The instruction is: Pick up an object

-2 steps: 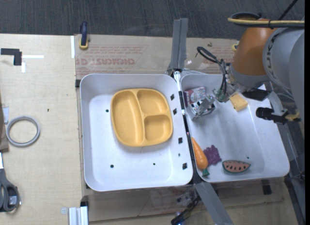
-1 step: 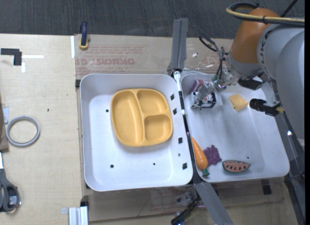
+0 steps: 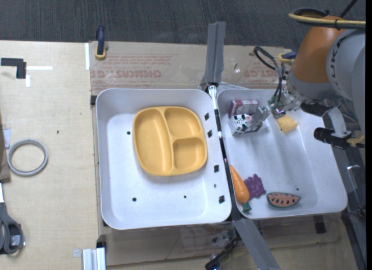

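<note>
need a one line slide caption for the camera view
KUKA arm's tool low in the right bin near a yellow block; divided yellow plate in left bin.

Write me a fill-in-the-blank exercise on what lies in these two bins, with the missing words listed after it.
1. The yellow divided plate lies in the ____ bin.
2. The carrot lies against the right bin's ____ wall, beside the purple grapes.
3. The watermelon slice lies near the right bin's ____ edge.
4. The plate has ____ compartments.

Missing words: left; left; front; three
</note>
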Robot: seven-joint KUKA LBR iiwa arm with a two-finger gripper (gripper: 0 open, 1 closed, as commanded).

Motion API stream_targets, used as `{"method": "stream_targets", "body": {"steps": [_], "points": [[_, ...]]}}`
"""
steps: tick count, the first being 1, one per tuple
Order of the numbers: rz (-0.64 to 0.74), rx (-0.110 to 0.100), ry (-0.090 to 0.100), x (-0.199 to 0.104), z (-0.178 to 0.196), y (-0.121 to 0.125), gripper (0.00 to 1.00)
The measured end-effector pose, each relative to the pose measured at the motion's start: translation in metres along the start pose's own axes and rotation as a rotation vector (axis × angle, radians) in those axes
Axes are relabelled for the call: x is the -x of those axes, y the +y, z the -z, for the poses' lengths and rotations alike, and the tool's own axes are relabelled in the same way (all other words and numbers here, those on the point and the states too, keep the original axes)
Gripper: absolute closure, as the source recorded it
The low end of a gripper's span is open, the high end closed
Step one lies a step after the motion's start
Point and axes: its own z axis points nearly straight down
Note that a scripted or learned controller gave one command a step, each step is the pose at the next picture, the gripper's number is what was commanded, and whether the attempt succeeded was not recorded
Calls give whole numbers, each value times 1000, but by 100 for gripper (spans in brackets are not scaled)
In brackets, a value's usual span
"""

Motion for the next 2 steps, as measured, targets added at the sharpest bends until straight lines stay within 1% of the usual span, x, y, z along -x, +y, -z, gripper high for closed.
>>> {"method": "stream_targets", "body": {"steps": [1,2], "points": [[171,1,-2,60,83,-43,0],[-72,-2,1,42,100,-79,0]]}}
